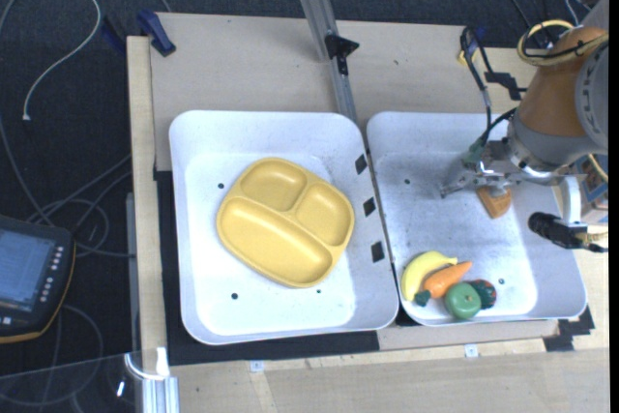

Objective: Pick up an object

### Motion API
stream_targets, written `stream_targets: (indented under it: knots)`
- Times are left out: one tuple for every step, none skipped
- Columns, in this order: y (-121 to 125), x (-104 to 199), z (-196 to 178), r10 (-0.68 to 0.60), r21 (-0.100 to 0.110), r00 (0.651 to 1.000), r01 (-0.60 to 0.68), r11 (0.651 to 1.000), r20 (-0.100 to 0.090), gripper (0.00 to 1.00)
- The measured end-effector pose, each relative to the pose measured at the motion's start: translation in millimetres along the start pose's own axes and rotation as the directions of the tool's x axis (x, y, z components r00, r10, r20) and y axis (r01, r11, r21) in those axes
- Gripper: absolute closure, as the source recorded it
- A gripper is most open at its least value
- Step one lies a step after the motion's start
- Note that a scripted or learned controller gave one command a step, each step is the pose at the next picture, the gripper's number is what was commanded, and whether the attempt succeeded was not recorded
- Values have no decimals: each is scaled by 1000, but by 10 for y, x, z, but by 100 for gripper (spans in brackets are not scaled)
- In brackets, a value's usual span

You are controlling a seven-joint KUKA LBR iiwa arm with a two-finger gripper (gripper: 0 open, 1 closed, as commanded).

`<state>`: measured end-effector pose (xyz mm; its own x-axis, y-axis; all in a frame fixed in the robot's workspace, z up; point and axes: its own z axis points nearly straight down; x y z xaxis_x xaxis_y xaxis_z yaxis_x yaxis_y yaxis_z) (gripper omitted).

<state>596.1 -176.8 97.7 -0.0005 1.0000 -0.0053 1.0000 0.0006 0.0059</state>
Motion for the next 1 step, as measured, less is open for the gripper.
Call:
stream_targets:
  knots:
    - [21, 6, -137, -1, -7, 1000, 1, 1000, -1, 100]
